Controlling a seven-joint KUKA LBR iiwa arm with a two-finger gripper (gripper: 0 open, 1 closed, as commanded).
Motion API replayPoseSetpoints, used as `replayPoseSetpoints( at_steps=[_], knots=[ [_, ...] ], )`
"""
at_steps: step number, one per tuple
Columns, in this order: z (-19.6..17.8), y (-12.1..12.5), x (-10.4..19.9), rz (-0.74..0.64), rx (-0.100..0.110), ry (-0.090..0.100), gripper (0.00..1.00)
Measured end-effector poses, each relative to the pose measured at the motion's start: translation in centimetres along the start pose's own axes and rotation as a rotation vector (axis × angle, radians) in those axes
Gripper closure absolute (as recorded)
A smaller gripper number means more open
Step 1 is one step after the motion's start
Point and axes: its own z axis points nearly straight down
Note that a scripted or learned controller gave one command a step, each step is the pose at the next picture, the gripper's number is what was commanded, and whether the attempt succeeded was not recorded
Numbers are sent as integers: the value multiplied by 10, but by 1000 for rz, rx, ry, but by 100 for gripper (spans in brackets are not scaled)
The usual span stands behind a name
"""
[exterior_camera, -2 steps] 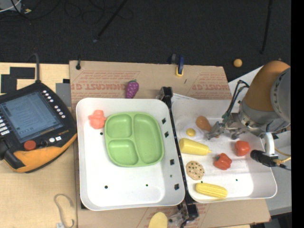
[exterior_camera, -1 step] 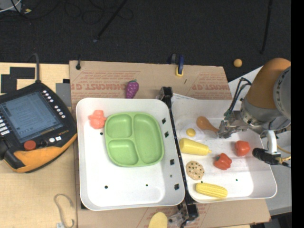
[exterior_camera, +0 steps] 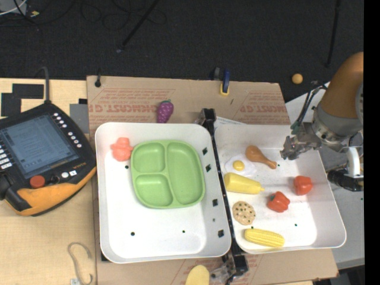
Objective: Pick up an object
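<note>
In the right bin [exterior_camera: 332,230] lie toy foods: a brown drumstick [exterior_camera: 260,156], a fried egg [exterior_camera: 238,165], a yellow pepper-like piece [exterior_camera: 241,184], a cookie [exterior_camera: 243,212], a corn cob [exterior_camera: 264,237] and two red pieces [exterior_camera: 278,202] [exterior_camera: 303,184]. My gripper [exterior_camera: 290,150] hangs over the bin's upper right part, just right of the drumstick. It is dark and small here, and nothing shows between its tips. In the left bin [exterior_camera: 113,224] rests a green divided plate [exterior_camera: 166,174] with a pink toy [exterior_camera: 121,149] beside it.
A purple grape toy [exterior_camera: 164,111] lies on the cardboard behind the bins. A teach pendant [exterior_camera: 38,153] sits at the left. A yellow object [exterior_camera: 198,275] rests at the front edge, and a small orange ball [exterior_camera: 297,78] behind the right bin.
</note>
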Motion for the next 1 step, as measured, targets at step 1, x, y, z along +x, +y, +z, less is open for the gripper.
replayPoseSetpoints(
  at_steps=[1],
  knots=[
    [-60,9,-3,-1,-1,0,100]
  ],
)
